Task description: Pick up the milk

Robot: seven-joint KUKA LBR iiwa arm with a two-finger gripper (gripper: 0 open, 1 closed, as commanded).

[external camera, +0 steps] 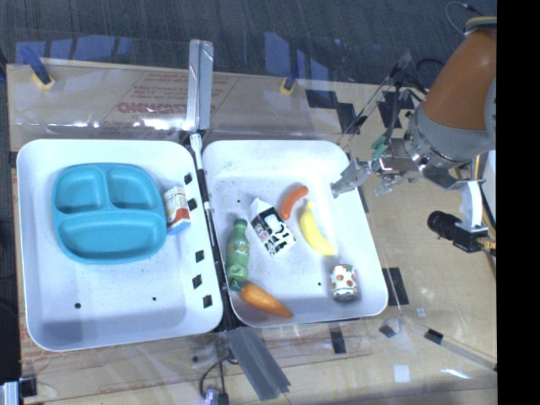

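Observation:
The milk [272, 229] is a small white carton with black patches. It lies tilted near the middle of the right bin [253, 160], between a green bottle and a banana. My gripper [364, 175] hangs over that bin's right rim, up and to the right of the carton and well apart from it. Nothing shows in its grasp. The grey arm with its orange band [462, 74] comes in from the right.
The right bin also holds a reddish sausage [293, 201], a banana [316, 230], a green bottle [238, 254], a carrot [264, 302] and a small can [342, 282]. In the left bin [110, 319] lie a blue divided plate [108, 212] and a small tub [175, 207].

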